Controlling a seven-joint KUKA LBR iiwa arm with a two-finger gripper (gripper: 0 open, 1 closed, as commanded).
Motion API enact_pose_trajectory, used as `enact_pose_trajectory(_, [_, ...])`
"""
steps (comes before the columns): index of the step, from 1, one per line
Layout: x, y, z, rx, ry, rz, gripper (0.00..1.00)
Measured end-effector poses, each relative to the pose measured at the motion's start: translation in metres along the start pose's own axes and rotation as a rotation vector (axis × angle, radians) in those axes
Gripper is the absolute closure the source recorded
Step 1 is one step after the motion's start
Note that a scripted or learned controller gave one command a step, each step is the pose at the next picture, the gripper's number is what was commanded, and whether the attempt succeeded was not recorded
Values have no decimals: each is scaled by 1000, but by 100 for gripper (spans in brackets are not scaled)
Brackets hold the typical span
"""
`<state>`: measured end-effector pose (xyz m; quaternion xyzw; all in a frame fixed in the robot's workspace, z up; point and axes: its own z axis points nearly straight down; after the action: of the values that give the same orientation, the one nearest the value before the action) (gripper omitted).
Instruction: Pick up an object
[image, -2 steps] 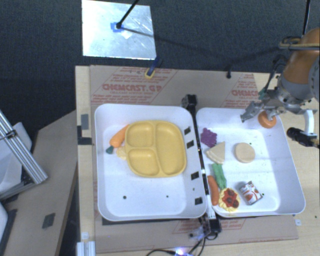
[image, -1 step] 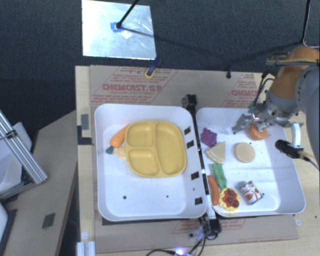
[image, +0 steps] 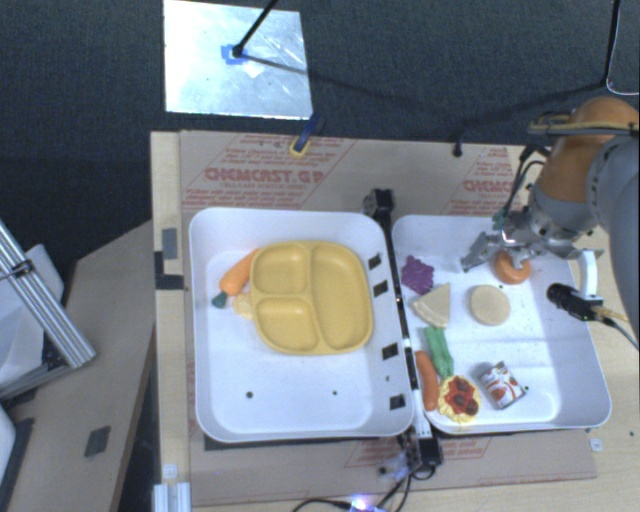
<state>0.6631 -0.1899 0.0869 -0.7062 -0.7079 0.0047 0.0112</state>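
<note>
Tool (image: 505, 248) low over right bin (image: 580, 400), beside orange round piece (image: 514, 270), likely lining up a grasp; finger state: cannot tell. Yellow tray (image: 305, 297) fills left bin (image: 215, 400).

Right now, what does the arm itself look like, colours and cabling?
The grey arm has rounded link housings and a broad orange band above the wrist. Its metal gripper is silvery grey and blocky. A thin dark cable runs down beside the wrist.
</note>
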Motion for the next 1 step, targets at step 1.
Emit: enact_pose_trajectory(1, [-7, 0, -13, -10, -18, 0, 100])
